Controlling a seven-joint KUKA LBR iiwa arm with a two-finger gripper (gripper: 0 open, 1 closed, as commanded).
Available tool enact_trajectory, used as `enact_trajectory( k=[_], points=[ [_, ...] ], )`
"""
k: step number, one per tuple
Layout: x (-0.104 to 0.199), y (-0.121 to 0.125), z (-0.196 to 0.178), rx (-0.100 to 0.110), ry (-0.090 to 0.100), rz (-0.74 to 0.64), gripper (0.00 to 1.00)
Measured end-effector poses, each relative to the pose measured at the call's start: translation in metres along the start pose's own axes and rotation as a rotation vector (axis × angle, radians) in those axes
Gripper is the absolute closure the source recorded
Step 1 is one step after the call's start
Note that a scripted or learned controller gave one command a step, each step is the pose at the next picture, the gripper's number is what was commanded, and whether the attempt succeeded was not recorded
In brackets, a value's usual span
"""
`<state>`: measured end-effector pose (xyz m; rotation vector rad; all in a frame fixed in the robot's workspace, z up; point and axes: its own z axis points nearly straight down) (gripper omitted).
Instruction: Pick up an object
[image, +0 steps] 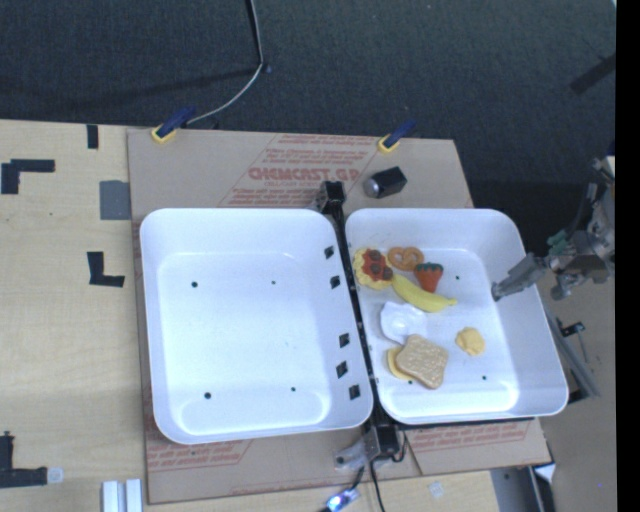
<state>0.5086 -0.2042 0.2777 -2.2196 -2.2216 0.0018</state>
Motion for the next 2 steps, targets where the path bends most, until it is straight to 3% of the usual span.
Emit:
enact_trajectory(
  k=[1,2],
  points=[
    [0.019,0.01,0.15,0.012,0.005,-0.002,0.0],
    [-0.02,0.048,0.195,-0.001,0.0,0.0,0.0]
  ],
)
